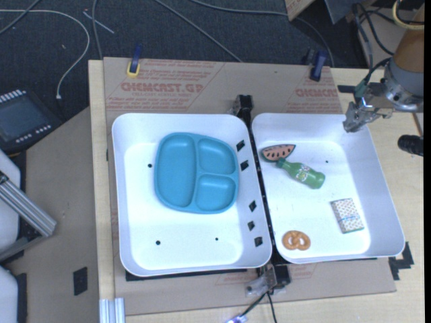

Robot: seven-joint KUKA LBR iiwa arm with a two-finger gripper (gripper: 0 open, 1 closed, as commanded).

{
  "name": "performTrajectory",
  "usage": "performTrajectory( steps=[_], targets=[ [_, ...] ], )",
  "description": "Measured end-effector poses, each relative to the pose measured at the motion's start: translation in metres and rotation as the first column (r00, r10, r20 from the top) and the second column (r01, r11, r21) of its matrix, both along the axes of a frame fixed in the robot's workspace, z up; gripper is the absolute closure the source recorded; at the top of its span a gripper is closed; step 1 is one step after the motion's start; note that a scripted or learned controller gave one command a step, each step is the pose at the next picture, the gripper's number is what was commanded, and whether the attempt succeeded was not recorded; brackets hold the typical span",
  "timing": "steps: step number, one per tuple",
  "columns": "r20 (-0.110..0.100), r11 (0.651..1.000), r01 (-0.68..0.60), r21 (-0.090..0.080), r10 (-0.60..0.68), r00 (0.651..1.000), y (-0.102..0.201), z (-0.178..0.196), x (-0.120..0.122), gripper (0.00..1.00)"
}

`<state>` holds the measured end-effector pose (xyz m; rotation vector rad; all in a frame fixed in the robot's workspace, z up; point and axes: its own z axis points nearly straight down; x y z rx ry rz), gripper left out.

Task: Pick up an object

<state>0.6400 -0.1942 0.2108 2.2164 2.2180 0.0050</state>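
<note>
Gripper (355,121) over right bin's (377,180) far corner; bottle (302,172) inside.

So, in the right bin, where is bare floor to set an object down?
In the right bin, free floor lies between the green bottle and pretzel, and along the far wall under the hand. It is crowded near the divider, where the watermelon slice touches the bottle.

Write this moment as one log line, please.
claw: above right bin's far corner | holding: nothing seen | bottle, pretzel: in bin

right bin (377,180) — items well apart | bottle (302,172) touches watermelon slice (278,153)
</note>
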Motion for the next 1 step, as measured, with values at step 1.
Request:
performTrajectory(
  steps=[1],
  targets=[
    [0.001, 1.0, 0.0, 0.0, 0.0, 1.0, -0.0003, 0.0551, 0.0014, 1.0]
  ],
)
